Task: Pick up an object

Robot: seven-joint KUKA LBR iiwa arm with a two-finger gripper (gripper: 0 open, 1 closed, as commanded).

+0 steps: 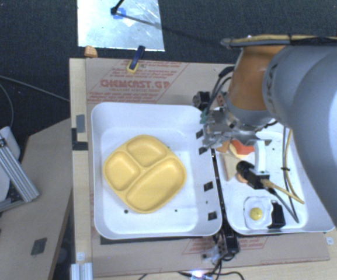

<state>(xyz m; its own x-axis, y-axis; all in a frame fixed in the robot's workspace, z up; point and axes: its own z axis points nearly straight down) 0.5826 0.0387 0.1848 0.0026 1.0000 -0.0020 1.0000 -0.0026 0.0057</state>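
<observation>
Gripper [214, 134]: over the seam where the two bins meet, at the far end of the right bin [291, 227]. Wrist and grey arm body cover it from above; whether it is apart or together, cannot tell. Nothing seen held in it.

Left bin [98, 156]: shallow, white, smooth, rounded corners. Holds one yellow plate [143, 172], glossy plastic, rounded-square outline, three moulded compartments. Lies flat, below and to the view's left of the gripper, well apart from it.

Right bin, pickable things:
- orange piece [245, 149], just beside the gripper on its view-right side, partly hidden under the wrist; shape unclear.
- pale tan piece [229, 168], just below the gripper, elongated.
- toy fried egg [256, 212], flat white disc with domed yellow yolk, near the bin's near edge, well below the gripper.
- small black block [277, 214], touching or just beside the egg on its view-right side.

Under both bins: brown cardboard sheet [136, 81], matte, red print.
</observation>
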